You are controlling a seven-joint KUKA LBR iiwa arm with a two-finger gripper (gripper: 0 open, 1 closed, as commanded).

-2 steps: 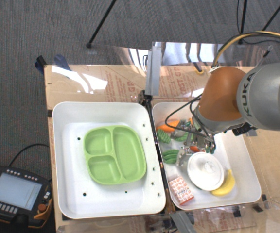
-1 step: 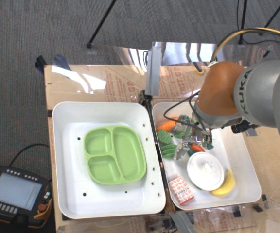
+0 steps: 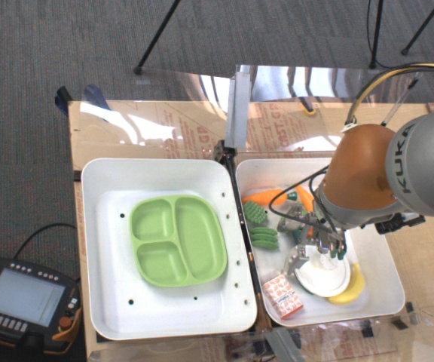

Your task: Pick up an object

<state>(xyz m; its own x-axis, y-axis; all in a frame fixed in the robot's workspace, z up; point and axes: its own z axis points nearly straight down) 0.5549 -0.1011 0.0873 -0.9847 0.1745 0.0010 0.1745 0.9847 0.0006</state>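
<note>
1. Two bins are seen on the counter (image 3: 164, 130); the claw (image 3: 316, 249) is lowered into the right bin (image 3: 394, 277).
2. Whether the claw is spread or pinching cannot be told.
3. A white disc (image 3: 324, 279) lies just below the claw, with a banana (image 3: 353, 289) beside it.
4. A carton (image 3: 282, 296) lies below-left, green pods (image 3: 262, 236) left, a carrot (image 3: 266, 197) above-left.
5. A green tray (image 3: 177, 241) sits far left, in the left bin (image 3: 104, 277).

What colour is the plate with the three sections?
The plate is light green, seen in the camera view, in the left bin.
</note>
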